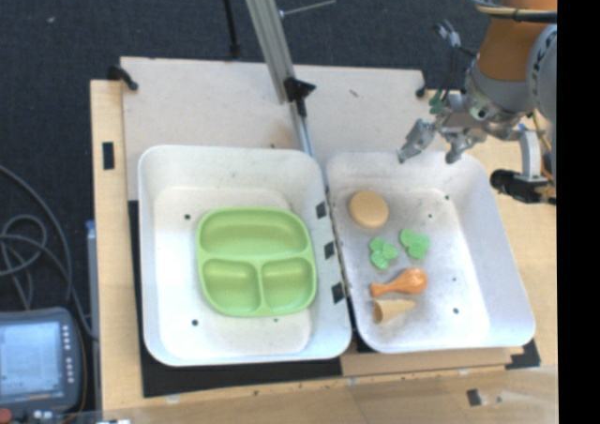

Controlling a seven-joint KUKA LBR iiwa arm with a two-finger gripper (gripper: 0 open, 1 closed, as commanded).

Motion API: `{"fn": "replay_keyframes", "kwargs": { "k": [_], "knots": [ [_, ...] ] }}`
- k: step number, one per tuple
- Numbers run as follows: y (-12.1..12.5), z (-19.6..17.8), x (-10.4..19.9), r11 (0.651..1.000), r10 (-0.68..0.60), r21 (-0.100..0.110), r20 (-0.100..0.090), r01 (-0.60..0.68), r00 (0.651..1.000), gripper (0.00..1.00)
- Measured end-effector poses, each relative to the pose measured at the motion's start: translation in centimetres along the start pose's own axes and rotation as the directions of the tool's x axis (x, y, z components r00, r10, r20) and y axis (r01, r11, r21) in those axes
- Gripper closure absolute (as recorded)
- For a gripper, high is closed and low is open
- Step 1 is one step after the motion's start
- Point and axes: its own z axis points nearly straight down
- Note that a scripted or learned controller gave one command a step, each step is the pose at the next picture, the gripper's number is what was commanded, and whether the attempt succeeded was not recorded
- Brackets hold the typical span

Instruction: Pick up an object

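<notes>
A: How is the gripper point(433, 147) seen?
B: Spread apart, nothing between the fingers, above the right bin's point(497, 253) far rim.
A: Where are the objects found?
B: In that bin: bun point(368, 208), green pieces point(398, 249), drumstick point(400, 283), cone point(391, 310). A green tray point(255, 261) is seen in the left bin point(169, 225).

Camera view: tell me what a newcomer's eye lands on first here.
The bright green divided tray stands out first, lying in the left white bin. Next come the small items in the right bin: a tan round piece, two green pieces, and an orange drumstick-shaped toy. The gripper hangs open over the right bin's far edge, holding nothing.
</notes>
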Motion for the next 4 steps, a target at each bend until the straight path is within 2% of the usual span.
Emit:
{"fn": "replay_keyframes", "kwargs": {
  "k": [1,3,4],
  "knots": [
    [0.0,0.0,-0.1,1.000,-0.001,0.001,0.001,0.001,1.000,0.00],
    [0.7,8.9,-0.1,1.000,0.001,0.004,0.000,-0.001,1.000,0.00],
    [0.6,12.2,-0.2,1.000,-0.001,0.003,0.000,0.001,1.000,0.00]
  ]
}}
